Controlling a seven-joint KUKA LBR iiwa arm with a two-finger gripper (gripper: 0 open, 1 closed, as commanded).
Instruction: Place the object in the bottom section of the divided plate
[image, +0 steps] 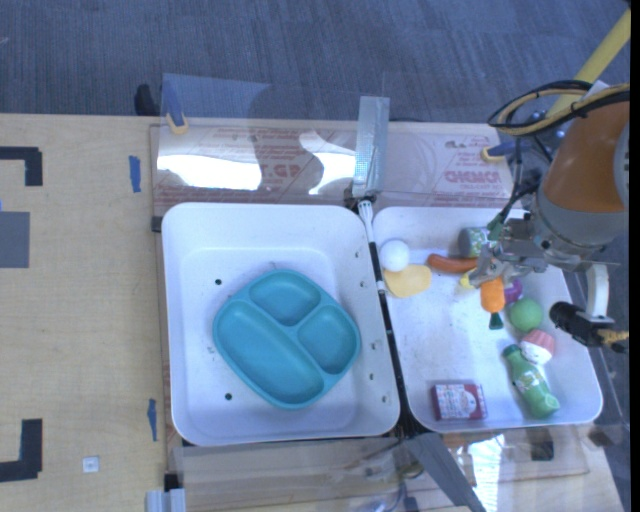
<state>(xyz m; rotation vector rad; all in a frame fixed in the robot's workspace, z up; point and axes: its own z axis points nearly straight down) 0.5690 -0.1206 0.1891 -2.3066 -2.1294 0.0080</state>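
While the glossy teal divided plate (287, 337) sits apart, the gripper (497, 272), its state unclear, hovers over plastic toys.

The teal divided plate (287, 338) looks like smooth matt plastic. The 2 shallow white bins (190, 300) have a smooth, faintly glossy plastic finish. The pale bench top (75, 330) looks like matt wood. The clear back panel (260, 160) is shiny, glaring plastic sheet.

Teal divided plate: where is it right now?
In the camera view, the teal divided plastic plate lies in the left white bin, roughly centred and turned at an angle, across the divider from the yellow toy in the right white bin.
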